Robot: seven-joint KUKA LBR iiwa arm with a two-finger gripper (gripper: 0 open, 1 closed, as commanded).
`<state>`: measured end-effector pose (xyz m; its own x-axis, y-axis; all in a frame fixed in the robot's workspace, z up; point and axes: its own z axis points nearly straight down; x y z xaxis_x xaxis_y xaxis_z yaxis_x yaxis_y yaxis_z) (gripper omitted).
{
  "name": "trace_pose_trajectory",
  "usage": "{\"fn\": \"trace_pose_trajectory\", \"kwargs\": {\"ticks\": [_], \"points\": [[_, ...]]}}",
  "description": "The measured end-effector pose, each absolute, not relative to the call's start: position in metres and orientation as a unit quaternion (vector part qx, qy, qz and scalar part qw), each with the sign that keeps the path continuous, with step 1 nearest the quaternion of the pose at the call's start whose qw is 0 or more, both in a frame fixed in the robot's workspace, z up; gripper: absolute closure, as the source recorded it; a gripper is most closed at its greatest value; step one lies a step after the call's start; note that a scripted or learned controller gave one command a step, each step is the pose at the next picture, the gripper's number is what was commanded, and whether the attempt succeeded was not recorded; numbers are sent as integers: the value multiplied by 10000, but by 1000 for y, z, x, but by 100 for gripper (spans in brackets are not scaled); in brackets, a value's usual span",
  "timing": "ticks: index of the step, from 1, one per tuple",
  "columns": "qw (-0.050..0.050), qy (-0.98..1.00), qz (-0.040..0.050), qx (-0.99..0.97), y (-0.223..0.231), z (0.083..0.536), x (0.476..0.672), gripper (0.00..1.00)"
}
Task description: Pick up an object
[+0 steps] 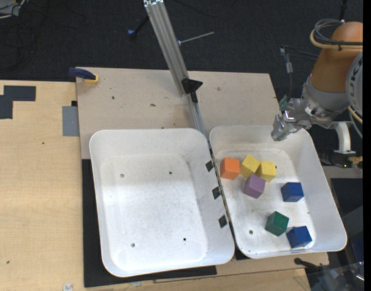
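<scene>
Two shallow white bins sit side by side at the near edge of the bench, the left bin [113, 144] showing a speckled white floor and the right bin [328, 223] holding all the blocks. Nearest along its front lie a blue cube [299, 236] and a green cube [277, 222], just beside each other; a second blue cube [292, 191] sits a little farther back toward the right wall. Toward the divider, an orange cube [230, 168], a purple cube [254, 186] and two yellow cubes [251, 163] [268, 170] cluster close together. Over the bin's far right corner hangs the gripper [282, 129], apart from every block; whether its tips are spread or closed cannot be made out. Beneath the bins lies a pale wooden bench top [137, 99], with a slanted aluminium bar [167, 41] rising behind and dark floor beyond.
</scene>
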<state>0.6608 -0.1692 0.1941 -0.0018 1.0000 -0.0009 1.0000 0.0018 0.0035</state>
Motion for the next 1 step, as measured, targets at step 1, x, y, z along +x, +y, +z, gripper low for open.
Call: {"fn": "trace_pose_trajectory", "kwargs": {"ticks": [1], "points": [[19,7051,9,7091,-175,252,653,100]]}}
